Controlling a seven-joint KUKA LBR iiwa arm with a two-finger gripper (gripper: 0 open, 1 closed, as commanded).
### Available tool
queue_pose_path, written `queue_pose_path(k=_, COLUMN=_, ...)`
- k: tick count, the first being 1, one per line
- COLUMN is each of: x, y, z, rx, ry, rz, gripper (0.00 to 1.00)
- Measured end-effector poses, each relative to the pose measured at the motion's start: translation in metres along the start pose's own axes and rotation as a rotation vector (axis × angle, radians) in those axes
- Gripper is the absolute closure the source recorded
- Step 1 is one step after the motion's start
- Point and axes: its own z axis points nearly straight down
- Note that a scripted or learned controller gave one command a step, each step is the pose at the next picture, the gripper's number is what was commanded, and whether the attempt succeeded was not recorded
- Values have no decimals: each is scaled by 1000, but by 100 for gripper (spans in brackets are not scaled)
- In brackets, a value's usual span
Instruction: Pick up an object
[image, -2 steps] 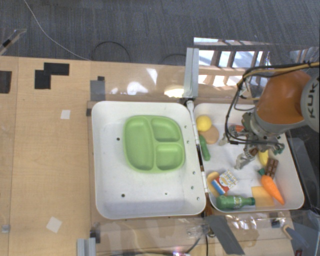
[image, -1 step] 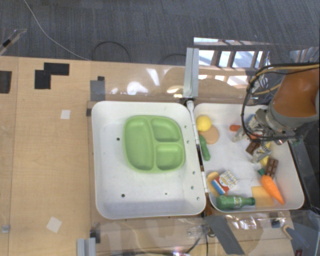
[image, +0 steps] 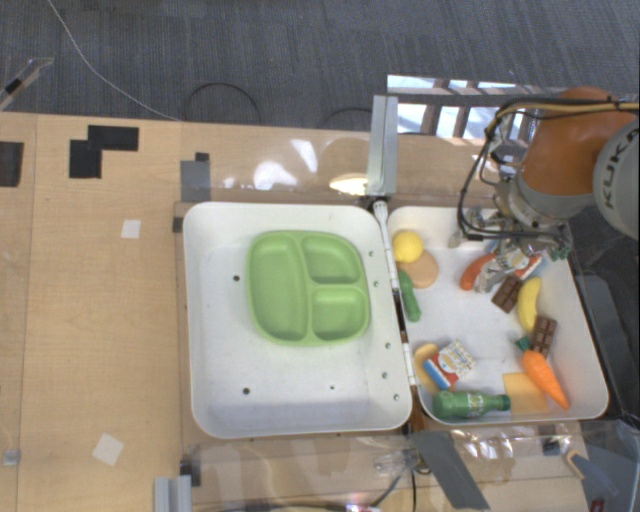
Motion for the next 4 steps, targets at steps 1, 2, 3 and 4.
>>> queue_pose_path(k=1, x=31, y=22, z=1, rx=-1, ry=3, rz=118, gripper=0)
queue_pose_path(k=2, x=-19, y=77, z=1, rx=-3, ry=4, rz=226, gripper=0)
queue_pose_path(k=3, x=12, y=49, z=1, rx=0, ry=3, rz=268, gripper=0)
queue_pose_path(k=4, x=18, y=-38, z=3, rx=-3, ry=23, rz=467, gripper=0)
